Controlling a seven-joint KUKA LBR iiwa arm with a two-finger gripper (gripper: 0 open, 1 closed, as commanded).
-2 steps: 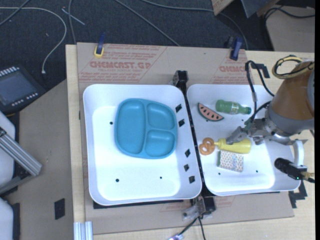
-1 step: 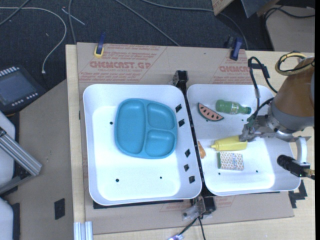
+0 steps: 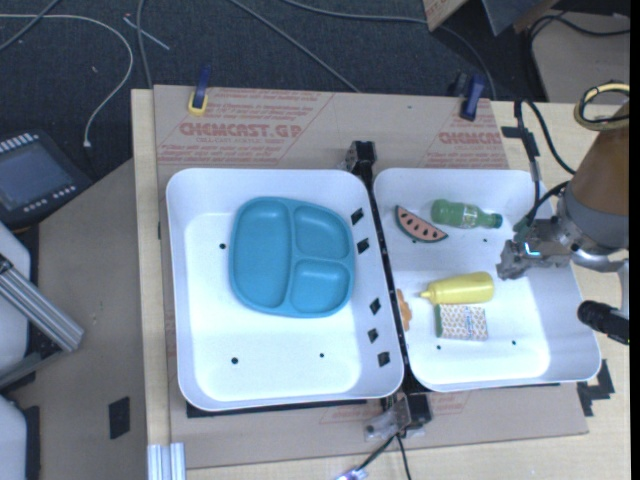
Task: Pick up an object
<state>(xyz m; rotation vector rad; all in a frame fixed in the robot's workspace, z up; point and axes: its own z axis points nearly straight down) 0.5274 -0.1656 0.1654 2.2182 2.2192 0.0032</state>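
1. Two shallow white bins sit side by side on a table topped with cardboard.
2. The left bin holds a blue divided plate.
3. The right bin holds a watermelon slice toy beside a green bottle near the far wall; nearer the camera lie a yellow bottle and, just beside it, a small patterned packet.
4. The gripper hangs over the right bin's right side, apart from all the objects; I cannot tell how it is set.
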